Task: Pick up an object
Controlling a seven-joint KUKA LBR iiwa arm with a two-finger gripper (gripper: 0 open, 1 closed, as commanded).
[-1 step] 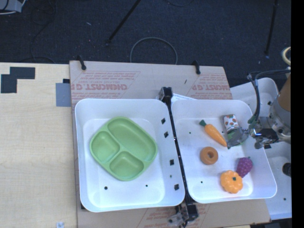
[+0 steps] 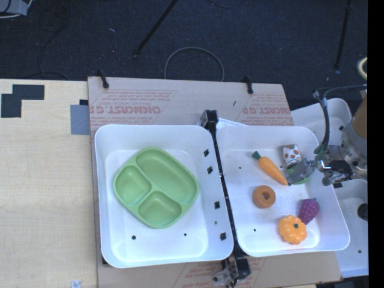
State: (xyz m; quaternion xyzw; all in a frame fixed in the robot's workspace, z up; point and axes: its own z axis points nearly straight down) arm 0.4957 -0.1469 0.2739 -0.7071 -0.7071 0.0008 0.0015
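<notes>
The right bin [image 2: 336, 233] holds several toys. An orange carrot [image 2: 271, 168] lies slantwise near its middle, with a brown donut [image 2: 264, 197] just below it. A small patterned carton [image 2: 291, 154] stands to the carrot's right, and a grey-green object [image 2: 298, 173] lies right under the carton. Purple grapes [image 2: 309, 210] and an orange pumpkin [image 2: 292, 230] sit at the front right. My gripper [image 2: 323, 165] reaches in over the bin's right wall, level with the grey-green object and close beside it. Nothing shows between its tips.
The left bin [image 2: 114, 239] holds a green divided plate [image 2: 156, 186]. A black divider [image 2: 219, 191] separates the bins. The arm's body [image 2: 360, 143] and cables hang over the right bin's right rim. Cardboard lies behind the bins.
</notes>
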